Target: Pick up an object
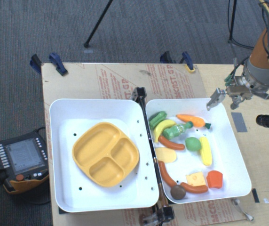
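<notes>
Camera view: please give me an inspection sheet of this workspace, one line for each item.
Surface: wooden bench bearing left bin and right bin.
Job's things: toy foods in the right bin, among them carrot, green bottle, banana, corn, cheese, sausages.
Clutter: yellow divided plate in the left bin.
Gripper: gripper above the right bin's far right corner, holding nothing.
Cables: black cables on the floor, upper right.
Surroundings: grey carpet, blue clamps, teach pendant, tripod leg.
</notes>
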You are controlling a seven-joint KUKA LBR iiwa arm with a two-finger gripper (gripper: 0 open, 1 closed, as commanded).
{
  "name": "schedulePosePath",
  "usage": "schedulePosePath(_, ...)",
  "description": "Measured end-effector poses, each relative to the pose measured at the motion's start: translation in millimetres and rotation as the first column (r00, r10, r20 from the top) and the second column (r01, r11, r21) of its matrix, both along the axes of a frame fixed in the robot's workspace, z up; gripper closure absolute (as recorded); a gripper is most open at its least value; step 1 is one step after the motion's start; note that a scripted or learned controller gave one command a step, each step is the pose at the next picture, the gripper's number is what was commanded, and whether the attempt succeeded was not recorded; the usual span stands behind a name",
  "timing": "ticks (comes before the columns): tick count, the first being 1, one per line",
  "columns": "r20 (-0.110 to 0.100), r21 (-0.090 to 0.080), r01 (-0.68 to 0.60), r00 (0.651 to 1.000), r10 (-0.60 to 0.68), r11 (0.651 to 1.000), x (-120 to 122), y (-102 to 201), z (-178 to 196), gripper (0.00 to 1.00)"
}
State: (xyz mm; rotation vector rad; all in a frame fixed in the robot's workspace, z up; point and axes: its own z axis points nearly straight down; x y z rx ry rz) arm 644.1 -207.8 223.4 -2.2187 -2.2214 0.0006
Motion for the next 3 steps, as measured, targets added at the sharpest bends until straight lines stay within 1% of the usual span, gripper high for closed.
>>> schedulePosePath(1, 0.0, 0.0, 0.012, 1.0, -0.012, 1.0, -14, 24, -137, 0.0)
schedulePosePath(2, -0.005, 0.005, 0.12, 0.993, -0.12, 0.993, -77, 5, -137, 0.0)
schedulePosePath(3, -0.005, 0.004, 0.123, 0.992, -0.123, 0.992, -77, 4, -128, 1.0)
